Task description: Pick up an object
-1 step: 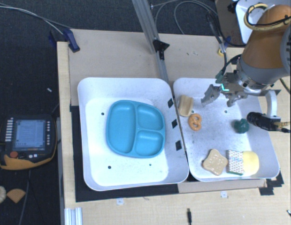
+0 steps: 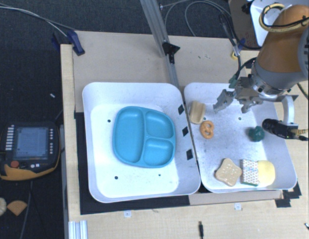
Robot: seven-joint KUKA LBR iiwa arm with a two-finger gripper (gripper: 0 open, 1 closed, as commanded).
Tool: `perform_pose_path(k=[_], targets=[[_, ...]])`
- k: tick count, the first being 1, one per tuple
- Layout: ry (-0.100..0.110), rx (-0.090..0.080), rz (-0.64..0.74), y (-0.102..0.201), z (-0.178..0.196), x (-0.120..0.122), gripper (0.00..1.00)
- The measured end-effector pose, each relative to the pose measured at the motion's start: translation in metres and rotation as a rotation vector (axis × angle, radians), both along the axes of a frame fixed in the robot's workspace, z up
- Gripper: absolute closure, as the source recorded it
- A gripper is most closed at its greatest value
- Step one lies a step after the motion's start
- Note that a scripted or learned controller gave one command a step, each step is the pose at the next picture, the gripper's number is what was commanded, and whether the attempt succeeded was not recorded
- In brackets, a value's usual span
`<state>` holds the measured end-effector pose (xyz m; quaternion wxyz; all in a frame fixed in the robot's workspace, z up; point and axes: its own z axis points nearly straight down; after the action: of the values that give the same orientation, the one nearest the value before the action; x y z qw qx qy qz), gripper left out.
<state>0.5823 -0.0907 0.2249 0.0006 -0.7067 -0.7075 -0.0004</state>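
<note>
Above the right white plastic bin, open empty jaws hover beyond the orange pretzel, risking a miss.

No text, label, brand or number can be read anywhere on the bench. The handheld pendant lying left of the bench has a lit screen, but whatever it displays is too small and blurred to make out. The patterned packet in the right bin carries a fine print with no legible letters.
</note>
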Motion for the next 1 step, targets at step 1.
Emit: perform_pose_path(k=[1], targets=[[0.005,0.0,-0.001,0.0,-0.0421,0.0013,0.0]])
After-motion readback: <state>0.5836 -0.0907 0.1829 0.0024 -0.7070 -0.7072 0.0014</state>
